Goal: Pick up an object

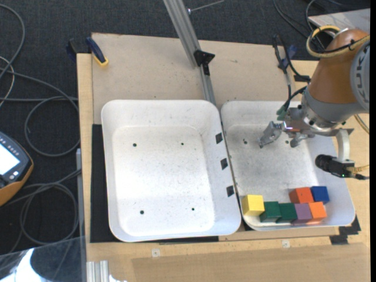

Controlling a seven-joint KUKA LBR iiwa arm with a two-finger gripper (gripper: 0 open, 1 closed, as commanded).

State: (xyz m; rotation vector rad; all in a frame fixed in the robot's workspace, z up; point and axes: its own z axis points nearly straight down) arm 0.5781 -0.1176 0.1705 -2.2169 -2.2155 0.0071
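Fingers (270, 135) of the gripper (283, 137) spread apart, tips pointing down, gripping nothing, touching nothing visible. Poised over bare floor in the upper half of the right bin (258, 169), toward its far wall. Above them, grey wrist and orange band of the arm (338, 69), reaching in from the right edge and bent steeply down over the bin's far right corner. Task's things well apart from the fingers, huddled along the right bin's near wall: yellow block (254, 204) at the left end, two green blocks (279, 211) just beside it, then purple block (302, 212) and orange block (318, 210), with red block (302, 195) and blue block (320, 193) just behind. Left bin (158, 175) alongside on the bench (147, 69).
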